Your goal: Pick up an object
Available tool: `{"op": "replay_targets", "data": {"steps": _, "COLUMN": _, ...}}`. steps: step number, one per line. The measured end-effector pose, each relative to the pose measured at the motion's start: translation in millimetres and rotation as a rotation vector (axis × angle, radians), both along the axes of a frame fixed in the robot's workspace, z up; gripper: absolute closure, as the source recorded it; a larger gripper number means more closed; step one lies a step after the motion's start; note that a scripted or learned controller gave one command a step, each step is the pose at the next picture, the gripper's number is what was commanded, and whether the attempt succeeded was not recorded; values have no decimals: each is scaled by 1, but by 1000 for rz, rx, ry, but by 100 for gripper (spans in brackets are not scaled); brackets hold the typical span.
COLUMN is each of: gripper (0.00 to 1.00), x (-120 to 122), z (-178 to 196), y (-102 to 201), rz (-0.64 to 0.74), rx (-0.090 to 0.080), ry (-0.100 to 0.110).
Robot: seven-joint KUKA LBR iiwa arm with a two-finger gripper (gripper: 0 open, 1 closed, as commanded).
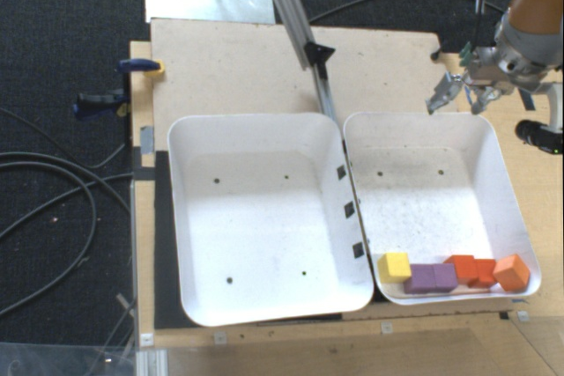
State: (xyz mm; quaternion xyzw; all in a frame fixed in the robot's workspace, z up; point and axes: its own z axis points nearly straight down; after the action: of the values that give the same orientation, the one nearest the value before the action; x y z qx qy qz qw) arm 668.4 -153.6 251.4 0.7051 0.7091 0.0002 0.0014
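Note:
Along the near wall of the right bin [507,180] lies a row of blocks: a yellow block [395,266], a purple block [430,277], a red block [472,269] and an orange block [512,272]. They touch or nearly touch one another. My gripper [456,105] hangs above the far rim of the right bin, well away from the blocks. It is open, and nothing is between its fingers [438,102].
The left bin [189,216] sits beside the right one, and their inner walls meet in the middle. A slanted metal pole [291,0] crosses the wooden bench behind the bins. A blue clamp [132,66] and black cables [53,189] lie at the left.

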Motion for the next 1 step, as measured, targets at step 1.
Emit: {"op": "replay_targets", "data": {"steps": 1, "gripper": 0, "x": -49, "z": -131, "y": 13, "rz": -4, "rx": 3, "ry": 9}}
